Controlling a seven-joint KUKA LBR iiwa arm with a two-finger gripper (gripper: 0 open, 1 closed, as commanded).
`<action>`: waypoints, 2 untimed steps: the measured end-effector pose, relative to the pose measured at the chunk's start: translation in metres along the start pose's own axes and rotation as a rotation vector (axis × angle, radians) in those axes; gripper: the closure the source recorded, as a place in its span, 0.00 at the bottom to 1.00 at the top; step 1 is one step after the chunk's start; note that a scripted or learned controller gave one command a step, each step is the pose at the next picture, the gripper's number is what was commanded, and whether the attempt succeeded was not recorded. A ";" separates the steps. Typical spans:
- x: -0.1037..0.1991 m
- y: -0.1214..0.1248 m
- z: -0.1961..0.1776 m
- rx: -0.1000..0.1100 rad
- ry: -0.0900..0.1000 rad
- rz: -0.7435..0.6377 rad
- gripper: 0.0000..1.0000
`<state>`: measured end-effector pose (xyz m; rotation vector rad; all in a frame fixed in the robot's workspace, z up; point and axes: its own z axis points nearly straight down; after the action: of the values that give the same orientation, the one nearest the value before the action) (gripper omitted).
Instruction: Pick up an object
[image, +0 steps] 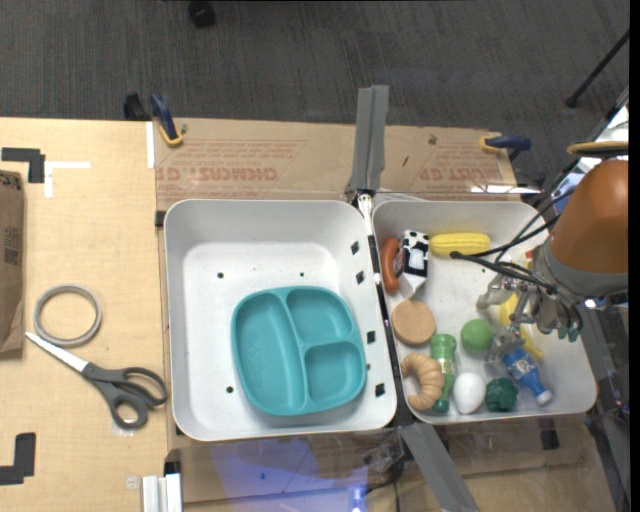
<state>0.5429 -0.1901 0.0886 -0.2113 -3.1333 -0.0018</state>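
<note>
Nearest me, along the front wall of the right bin (560, 405): a croissant (427, 380), a white egg (467, 392), a dark green piece (502, 395), a blue bottle (527, 377) lying on its side. They sit packed, several touching. Risk I see: a grab here could catch two at once, or nudge a neighbour and roll the egg off.

One row back: a pale green cup (442, 349), a lime (478, 333), a tan round cookie (413, 322). The lime is round and smooth; I judge it could squirt out of a pinch if the fingers close off-centre.

The gripper (525, 312) hangs over the right side of this bin, low, just above a yellow piece (511, 303) and near the bottle. I cannot tell whether its fingers are apart or together; the metal parts blur into the clutter. I see nothing clearly held between them. Dark cables trail from the wrist across the bin and could snag or drag items.

Farther back: a corn cob (458, 243), a black-and-white toy (414, 252), an orange piece (388, 265) against the left wall. Wall-hugging items leave no room for a finger on that side.

Left bin (200, 240): a teal divided plate (299, 349). Too flat for an easy grip.
</note>
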 end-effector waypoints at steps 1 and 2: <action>-0.001 0.001 -0.006 0.000 0.001 -0.001 1.00; 0.004 0.059 0.001 0.001 0.003 0.242 1.00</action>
<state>0.5465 -0.1308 0.0877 -0.5876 -3.0815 -0.0006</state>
